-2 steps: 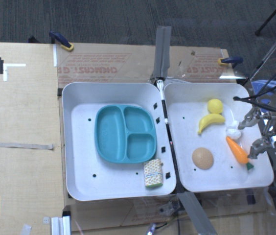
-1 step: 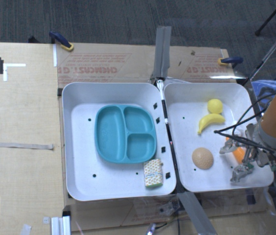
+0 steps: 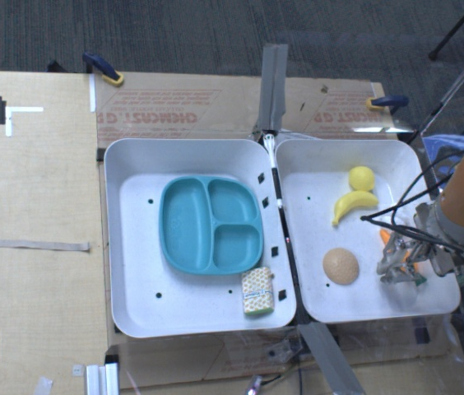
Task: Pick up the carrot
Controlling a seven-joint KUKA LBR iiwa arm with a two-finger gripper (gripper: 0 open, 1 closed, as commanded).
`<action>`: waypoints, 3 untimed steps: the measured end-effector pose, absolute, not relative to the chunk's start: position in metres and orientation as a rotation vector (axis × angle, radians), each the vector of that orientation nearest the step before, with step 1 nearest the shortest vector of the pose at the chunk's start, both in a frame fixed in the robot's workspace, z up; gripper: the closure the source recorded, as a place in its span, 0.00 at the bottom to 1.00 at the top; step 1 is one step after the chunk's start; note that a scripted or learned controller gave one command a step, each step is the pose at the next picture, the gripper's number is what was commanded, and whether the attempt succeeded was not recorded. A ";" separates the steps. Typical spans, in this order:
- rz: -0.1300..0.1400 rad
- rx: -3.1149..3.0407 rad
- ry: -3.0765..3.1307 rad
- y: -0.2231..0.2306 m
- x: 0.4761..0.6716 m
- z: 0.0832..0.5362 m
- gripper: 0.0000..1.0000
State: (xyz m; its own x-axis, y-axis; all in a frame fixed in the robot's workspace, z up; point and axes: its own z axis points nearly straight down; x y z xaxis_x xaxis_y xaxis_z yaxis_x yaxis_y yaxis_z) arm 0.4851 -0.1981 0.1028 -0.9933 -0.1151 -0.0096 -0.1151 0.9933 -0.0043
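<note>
Pincer (image 3: pixel 400 263) down over slim orange carrot (image 3: pixel 390 239) in right white plastic bin (image 3: pixel 314 303); grip state unclear. Smooth curved yellow banana (image 3: pixel 352 206) and rough tan ball (image 3: pixel 341 266) sit beside it.

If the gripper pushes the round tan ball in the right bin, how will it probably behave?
The tan ball looks round, so it would probably roll across the right bin rather than slide. It lies apart from the banana, so nothing nearby seems likely to stop it early. Its matte surface suggests it is not very slippery.
</note>
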 end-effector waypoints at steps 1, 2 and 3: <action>-0.001 -0.065 3.135 -0.143 0.493 0.175 1.00; -0.001 -0.239 3.129 -0.216 0.504 0.143 1.00; -0.002 -0.548 3.090 -0.201 0.490 0.093 1.00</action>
State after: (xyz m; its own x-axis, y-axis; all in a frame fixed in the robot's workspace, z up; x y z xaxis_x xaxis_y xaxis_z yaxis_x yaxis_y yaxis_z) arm 0.4903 -0.2011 0.0925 -0.9389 -0.3441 -0.0026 -0.3441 0.9389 -0.0015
